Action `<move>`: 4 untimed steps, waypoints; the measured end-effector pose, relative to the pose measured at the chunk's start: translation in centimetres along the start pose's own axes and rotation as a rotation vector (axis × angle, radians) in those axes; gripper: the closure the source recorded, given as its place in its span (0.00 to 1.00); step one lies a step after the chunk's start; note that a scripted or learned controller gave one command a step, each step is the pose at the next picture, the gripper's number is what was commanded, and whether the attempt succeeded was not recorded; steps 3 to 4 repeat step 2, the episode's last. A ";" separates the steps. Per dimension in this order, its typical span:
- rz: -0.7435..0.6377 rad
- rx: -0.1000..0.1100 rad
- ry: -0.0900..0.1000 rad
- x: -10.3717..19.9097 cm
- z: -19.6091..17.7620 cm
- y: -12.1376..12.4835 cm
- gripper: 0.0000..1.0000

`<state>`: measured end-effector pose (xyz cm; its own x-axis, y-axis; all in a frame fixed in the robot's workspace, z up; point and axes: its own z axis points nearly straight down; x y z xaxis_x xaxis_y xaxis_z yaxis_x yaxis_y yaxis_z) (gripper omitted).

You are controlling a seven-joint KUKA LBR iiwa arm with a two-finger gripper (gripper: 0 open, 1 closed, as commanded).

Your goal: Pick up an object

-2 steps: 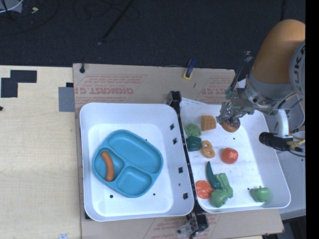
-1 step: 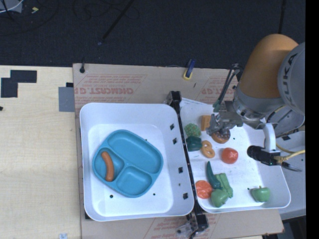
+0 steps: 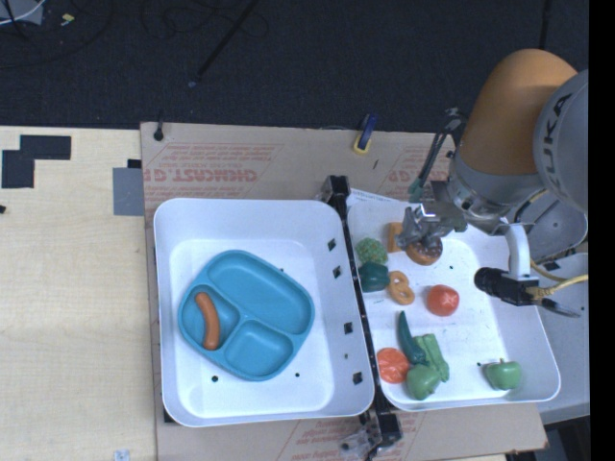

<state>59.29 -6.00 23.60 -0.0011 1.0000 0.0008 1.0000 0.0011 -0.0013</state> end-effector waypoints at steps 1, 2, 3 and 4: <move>0.001 0.002 0.000 -0.4 0.0 -0.5 1.00; 0.001 0.003 0.000 0.3 1.1 -0.4 1.00; 0.001 0.003 0.000 0.3 1.1 -0.4 1.00; 0.001 0.003 0.000 0.3 1.1 -0.4 1.00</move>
